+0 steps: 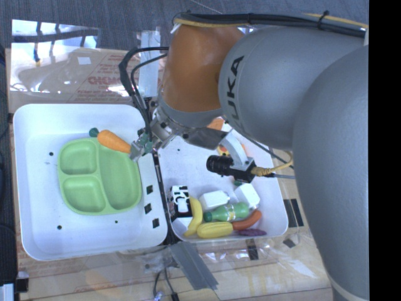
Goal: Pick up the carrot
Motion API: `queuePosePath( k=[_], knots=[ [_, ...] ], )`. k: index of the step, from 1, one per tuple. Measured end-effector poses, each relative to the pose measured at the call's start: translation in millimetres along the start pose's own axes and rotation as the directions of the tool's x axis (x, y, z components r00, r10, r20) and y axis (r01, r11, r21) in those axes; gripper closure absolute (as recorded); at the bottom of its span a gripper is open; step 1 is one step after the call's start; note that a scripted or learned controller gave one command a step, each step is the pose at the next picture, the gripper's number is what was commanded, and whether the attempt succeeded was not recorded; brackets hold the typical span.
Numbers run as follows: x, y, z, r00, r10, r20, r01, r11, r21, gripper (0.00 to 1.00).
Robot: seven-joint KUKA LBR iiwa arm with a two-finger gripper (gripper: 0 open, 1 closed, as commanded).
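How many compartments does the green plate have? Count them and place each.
3. On the green plate in the left bin: one upper left, one lower left, one long along its right side, beside the carrot.

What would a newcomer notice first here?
The huge grey arm with its orange band fills the upper right. Its tool reaches over the divider into the left bin, right beside the carrot at the green tray's top edge. The right bin holds a heap of toy food.
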State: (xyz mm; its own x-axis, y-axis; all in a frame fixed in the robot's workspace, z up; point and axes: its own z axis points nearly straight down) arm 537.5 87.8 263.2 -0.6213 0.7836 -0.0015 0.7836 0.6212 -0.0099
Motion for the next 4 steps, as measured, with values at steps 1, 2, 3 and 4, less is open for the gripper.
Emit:
queuePosePath(
  k=[1,2,3,4],
  knots=[
    [1,1,-9,1.0,-0.011,0.0,0.011,1.0,0.002,1.0],
    [82,-15,4,0.979,0.203,-0.005,-0.203,0.979,-0.003,1.0],
    [72,-16,145,0.953,0.303,-0.006,-0.303,0.953,-0.022,1.0],
    [101,24,43,0.962,0.272,-0.005,-0.272,0.962,-0.013,1.0]
  ],
)
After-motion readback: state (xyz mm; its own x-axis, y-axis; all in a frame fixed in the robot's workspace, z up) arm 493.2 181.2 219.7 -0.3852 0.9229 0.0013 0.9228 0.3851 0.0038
